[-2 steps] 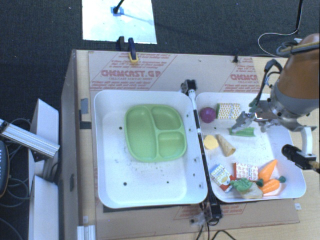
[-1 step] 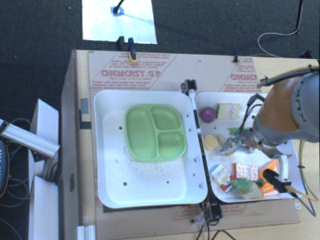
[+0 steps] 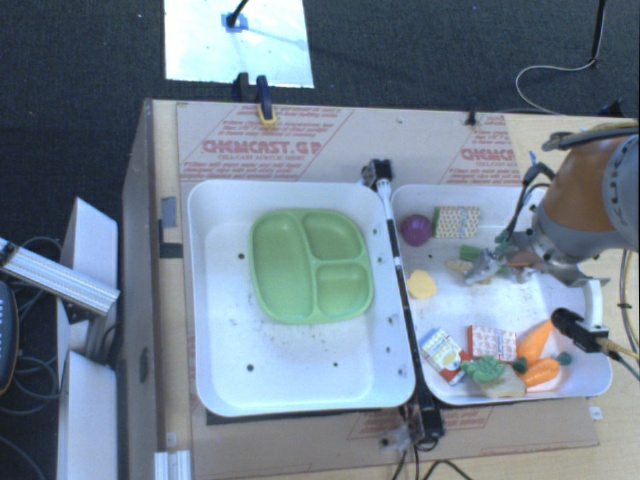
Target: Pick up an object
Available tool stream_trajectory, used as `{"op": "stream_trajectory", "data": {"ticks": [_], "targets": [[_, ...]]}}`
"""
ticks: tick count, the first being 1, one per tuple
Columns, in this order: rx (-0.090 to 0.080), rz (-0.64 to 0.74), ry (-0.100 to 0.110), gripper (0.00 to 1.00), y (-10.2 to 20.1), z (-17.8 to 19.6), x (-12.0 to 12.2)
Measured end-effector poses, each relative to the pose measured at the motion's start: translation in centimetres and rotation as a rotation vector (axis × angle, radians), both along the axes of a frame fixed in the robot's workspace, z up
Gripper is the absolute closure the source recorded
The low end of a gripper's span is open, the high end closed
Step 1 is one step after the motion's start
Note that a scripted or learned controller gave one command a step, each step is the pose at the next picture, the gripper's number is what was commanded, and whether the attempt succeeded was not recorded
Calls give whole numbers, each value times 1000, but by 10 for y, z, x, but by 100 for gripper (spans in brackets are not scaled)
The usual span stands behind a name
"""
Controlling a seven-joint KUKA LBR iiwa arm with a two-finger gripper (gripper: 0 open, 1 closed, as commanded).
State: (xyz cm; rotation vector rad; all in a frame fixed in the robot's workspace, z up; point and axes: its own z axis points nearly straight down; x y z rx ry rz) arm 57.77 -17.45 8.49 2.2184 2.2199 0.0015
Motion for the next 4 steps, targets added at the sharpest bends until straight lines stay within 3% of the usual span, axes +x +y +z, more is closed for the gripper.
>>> {"op": "stream_trajectory", "data": {"ticks": [1, 2, 3, 4], "targets": [[1, 4, 8, 0, -28, -1, 81], [2, 7, 18, 100, -28, 9, 80], [1, 8, 17, 0, -28, 10, 80], [0, 10, 18, 100, -29, 20, 80]]}}
